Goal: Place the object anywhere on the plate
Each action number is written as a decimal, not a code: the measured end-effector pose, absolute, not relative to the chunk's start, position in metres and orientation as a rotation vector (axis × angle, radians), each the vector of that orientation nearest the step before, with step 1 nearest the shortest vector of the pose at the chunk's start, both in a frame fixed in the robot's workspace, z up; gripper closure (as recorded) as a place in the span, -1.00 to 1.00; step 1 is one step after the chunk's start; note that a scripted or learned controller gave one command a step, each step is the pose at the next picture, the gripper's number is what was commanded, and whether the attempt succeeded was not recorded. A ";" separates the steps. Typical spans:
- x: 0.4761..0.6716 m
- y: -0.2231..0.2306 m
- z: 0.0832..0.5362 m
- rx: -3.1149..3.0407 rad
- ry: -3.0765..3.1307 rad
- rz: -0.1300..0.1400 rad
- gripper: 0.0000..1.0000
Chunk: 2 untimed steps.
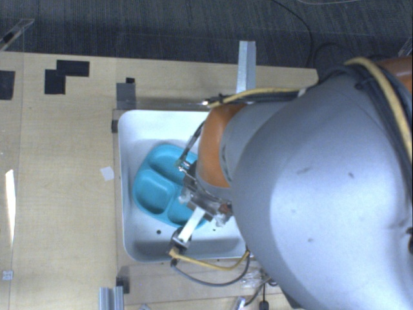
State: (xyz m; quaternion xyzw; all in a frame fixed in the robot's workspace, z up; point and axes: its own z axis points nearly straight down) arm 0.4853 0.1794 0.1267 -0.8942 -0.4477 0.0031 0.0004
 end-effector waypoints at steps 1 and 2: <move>0.499 0.183 0.173 -2.872 -1.274 0.007 -1.00; 0.486 0.228 0.203 -2.526 -1.869 0.004 -1.00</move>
